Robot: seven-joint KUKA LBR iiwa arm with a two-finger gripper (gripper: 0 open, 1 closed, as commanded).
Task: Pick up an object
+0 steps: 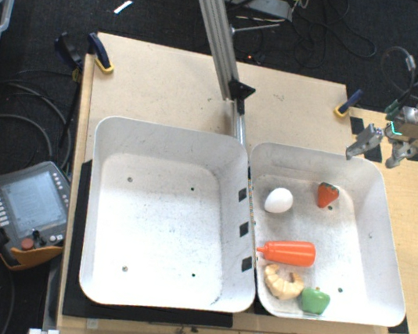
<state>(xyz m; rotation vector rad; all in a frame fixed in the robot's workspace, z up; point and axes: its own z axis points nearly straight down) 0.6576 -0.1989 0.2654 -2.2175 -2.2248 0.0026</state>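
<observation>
The arm's tool (379, 149) hangs with fingers spread, grasping nothing, above the right bin's (385, 231) far corner.

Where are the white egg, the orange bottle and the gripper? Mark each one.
white egg (279, 200), camera view, middle of its shell.
orange bottle (288, 252), camera view, middle of its body.
gripper (383, 153), camera view, midway between its fingertips, above the right bin's far rim.
</observation>
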